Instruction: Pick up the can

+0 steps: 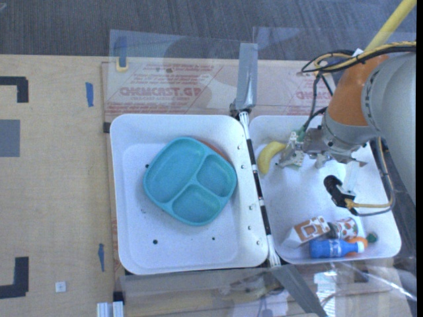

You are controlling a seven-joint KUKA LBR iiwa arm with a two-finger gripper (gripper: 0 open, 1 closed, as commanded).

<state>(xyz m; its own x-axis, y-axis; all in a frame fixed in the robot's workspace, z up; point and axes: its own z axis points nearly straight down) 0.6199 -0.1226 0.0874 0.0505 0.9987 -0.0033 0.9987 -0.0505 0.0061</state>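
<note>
Can, small with red-and-white print, lies on its side; fingers' state unclear.

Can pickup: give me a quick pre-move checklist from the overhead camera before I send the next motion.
1. Can located: ok. The can lies on its side near the front of the right bin.
2. Gripper over the can: not ok. The gripper sits at the bin's far left, beside the banana.
3. Can free to grasp: not ok. It is crowded by the blue bottle and the small carton.
4. Finger state: cannot tell.
5. Nothing carried: cannot tell.
6. Path to the can: cannot tell. A black cable hangs between gripper and can; its height is unclear.
</note>
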